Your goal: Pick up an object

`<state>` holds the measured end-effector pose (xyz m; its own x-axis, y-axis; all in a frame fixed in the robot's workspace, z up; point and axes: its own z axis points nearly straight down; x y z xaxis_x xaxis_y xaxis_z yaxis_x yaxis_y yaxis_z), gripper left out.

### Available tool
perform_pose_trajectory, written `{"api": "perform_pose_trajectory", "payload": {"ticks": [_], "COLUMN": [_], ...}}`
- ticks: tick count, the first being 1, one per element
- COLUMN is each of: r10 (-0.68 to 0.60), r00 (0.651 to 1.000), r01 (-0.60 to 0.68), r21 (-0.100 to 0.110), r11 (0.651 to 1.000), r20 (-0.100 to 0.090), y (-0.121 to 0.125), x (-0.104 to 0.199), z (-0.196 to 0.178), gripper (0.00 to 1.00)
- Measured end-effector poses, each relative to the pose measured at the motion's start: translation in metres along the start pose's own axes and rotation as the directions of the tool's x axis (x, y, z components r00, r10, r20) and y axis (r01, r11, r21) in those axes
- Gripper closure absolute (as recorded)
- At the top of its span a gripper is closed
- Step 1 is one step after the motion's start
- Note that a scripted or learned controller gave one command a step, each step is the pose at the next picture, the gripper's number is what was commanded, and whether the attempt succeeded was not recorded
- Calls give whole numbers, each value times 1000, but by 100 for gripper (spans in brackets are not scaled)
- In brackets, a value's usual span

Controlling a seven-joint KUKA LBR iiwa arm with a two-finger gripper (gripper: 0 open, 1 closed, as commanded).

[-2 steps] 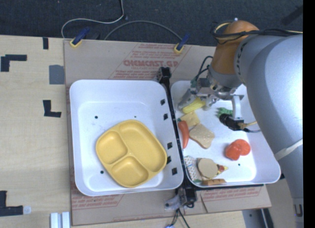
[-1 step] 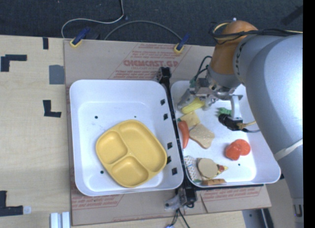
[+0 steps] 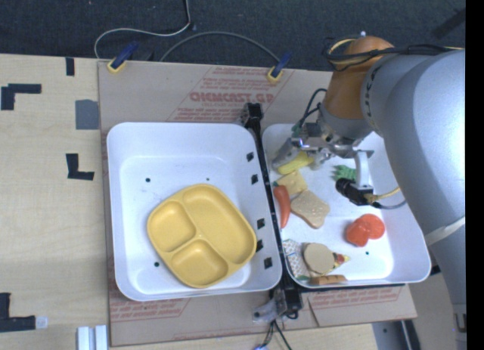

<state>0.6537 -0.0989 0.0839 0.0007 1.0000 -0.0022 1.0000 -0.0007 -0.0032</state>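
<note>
My gripper [image 3: 308, 149] hangs low over the far left part of the right bin [image 3: 401, 261], below the orange wrist band [image 3: 349, 88]. A yellow banana-like piece [image 3: 293, 164] lies right under it, close against the gripper; I cannot tell if they touch. Beside it lie a pale yellow wedge [image 3: 293, 184], an orange carrot [image 3: 282, 205] and a tan bread slice [image 3: 311, 209]. A red tomato [image 3: 365, 230] rests further right. A round sandwich [image 3: 318, 258] sits by the near wall. A green leafy piece [image 3: 345, 171] peeks out next to the gripper's black cable.
The left bin [image 3: 136, 152] holds a yellow divided plate [image 3: 200, 233]. The big grey arm [image 3: 423, 129] covers the right bin's far right side. A black divider with clips [image 3: 261, 182] runs between the bins. Cardboard and a wooden bench surround them.
</note>
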Motion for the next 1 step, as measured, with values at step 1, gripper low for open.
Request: {"api": "perform_pose_trajectory", "payload": {"ticks": [1], "r10": [0], "r00": [1000], "r01": [0], "r21": [6], "r11": [1000], "r20": [-2], "y": [4], "x": [2], "z": [1], "gripper": [0]}}
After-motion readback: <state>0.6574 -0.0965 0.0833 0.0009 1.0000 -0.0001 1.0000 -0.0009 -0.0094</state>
